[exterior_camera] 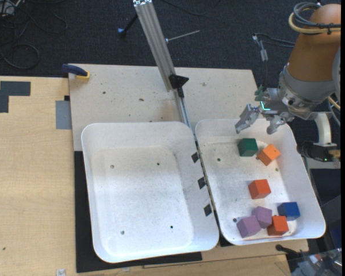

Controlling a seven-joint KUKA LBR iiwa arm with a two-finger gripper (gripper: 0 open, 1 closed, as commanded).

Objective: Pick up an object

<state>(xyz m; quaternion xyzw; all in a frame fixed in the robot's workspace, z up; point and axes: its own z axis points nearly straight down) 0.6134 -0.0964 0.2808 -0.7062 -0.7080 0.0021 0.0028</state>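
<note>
Pincer hung over far end of right bin, fingers spread, nothing between them. Green block lay just below it, beside orange block. Red, blue, purple blocks clustered near end.

You won't find any readable text, label, brand, number or sign here: the blocks in the right bin, both bins and the bench carry no lettering you can make out.
</note>
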